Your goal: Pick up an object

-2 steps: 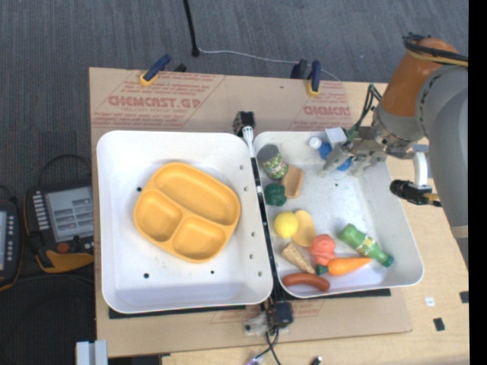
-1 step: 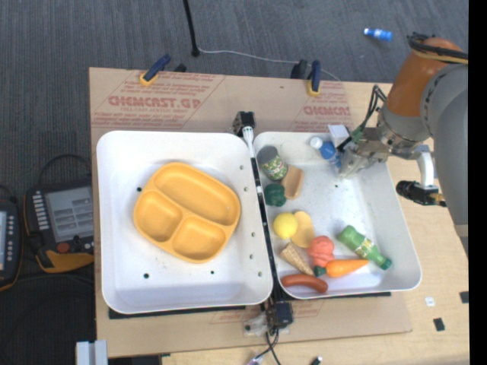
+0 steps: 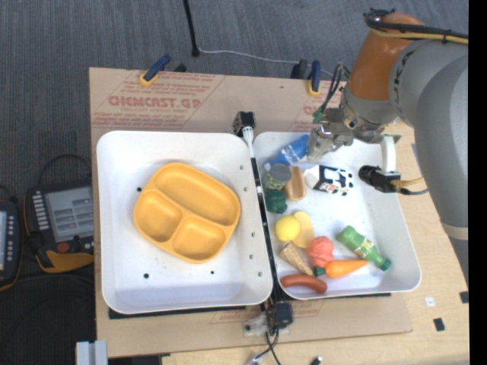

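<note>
From above, a bench topped with printed cardboard stands on dark grey carpet. Two clamps, a blue one and a yellow one, sit at the cardboard's far edge, and a thin black cable runs down across the carpet behind them. A grey control pendant lies on the floor to the left.

Two white bins sit side by side, touching along their inner rims. The left bin holds a yellow divided tray, with bare white floor all round it.

The right bin is crowded. A blue wrapper lies at its far rim, with a can and a black-and-white cow toy nearer the middle. A lemon, a red strawberry, a green bottle, a carrot and a sausage bunch near the front rim. Open floor remains along the right wall.

The arm comes in from the right, its gripper low over the far part of the right bin, just beside the wrapper and above the cow toy. Whether its jaws are apart or together cannot be told, and nothing shows between them.
</note>
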You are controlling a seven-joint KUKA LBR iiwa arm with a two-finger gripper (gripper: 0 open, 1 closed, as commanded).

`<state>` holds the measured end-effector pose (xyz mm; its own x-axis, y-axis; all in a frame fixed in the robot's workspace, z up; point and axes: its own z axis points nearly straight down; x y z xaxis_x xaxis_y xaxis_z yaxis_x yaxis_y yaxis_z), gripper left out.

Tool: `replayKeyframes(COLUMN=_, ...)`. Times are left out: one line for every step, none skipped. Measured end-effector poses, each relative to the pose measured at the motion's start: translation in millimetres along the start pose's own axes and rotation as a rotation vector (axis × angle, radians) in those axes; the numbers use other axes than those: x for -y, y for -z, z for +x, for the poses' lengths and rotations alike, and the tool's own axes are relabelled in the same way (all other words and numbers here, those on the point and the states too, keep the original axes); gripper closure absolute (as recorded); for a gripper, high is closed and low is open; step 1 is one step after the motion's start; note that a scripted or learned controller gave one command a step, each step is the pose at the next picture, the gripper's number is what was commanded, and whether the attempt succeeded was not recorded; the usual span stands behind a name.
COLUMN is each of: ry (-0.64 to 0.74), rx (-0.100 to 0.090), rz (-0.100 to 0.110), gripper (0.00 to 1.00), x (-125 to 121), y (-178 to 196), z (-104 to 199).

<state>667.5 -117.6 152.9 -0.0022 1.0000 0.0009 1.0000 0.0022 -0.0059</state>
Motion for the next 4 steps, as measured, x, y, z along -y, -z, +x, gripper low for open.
replayKeyframes(ry=-0.001, rx=0.002, rz=-0.003, gripper=0.0, x=0, y=0, z=-1)
replayKeyframes(ry=-0.001, rx=0.002, rz=-0.005, gripper=0.0, x=11, y=-19, z=6)
replayKeyframes(ry=-0.002, rx=0.001, rz=-0.002, gripper=0.0, x=68, y=-48, z=6)
replayKeyframes(ry=-0.002, rx=0.012, rz=-0.042, gripper=0.0, x=152, y=-59, z=17)
